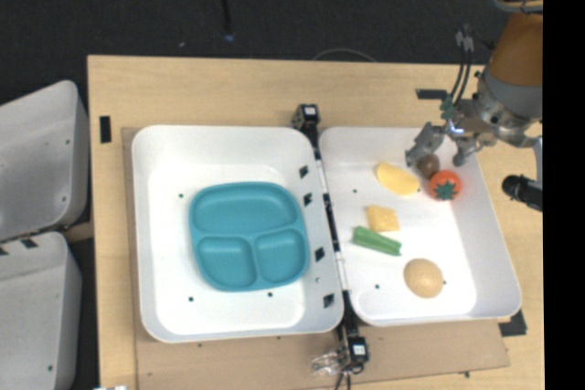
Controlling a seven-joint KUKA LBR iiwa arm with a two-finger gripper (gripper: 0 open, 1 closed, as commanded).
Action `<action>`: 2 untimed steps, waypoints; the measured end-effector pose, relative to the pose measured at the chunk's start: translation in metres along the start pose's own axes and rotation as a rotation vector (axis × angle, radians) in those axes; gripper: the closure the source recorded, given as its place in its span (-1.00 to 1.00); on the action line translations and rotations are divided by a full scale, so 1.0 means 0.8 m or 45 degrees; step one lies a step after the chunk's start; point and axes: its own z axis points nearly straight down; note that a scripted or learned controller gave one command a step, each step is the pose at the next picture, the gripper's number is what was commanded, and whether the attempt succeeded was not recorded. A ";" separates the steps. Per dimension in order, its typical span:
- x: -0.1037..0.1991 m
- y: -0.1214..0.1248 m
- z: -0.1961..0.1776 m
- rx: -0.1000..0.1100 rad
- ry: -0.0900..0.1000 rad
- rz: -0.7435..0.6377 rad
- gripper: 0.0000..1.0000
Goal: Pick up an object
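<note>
My gripper [445, 151] hangs open over the back of the right bin [484, 279], with nothing between its fingers. A small brown object [427, 166] lies just under its left finger. A red tomato-like toy [444, 185] sits directly in front of the gripper. To the left of that is a yellow lemon-shaped piece [397, 179]. Further forward lie a yellow cheese wedge [383, 218], a green bean [377, 241] and a tan egg-shaped object [423, 278].
The left bin [155, 288] holds a teal divided plate [247, 235]. A black clip [305, 115] sits at the back where the two bins meet, and another fitting [352, 348] at the front. The grey arm with its orange band [517, 50] comes in from the right.
</note>
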 end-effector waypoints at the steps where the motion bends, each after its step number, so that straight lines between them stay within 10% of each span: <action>1: 0.000 0.003 -0.010 -0.016 -0.003 -0.004 -1.00; 2: -0.004 -0.002 0.044 -0.012 -0.004 0.000 -1.00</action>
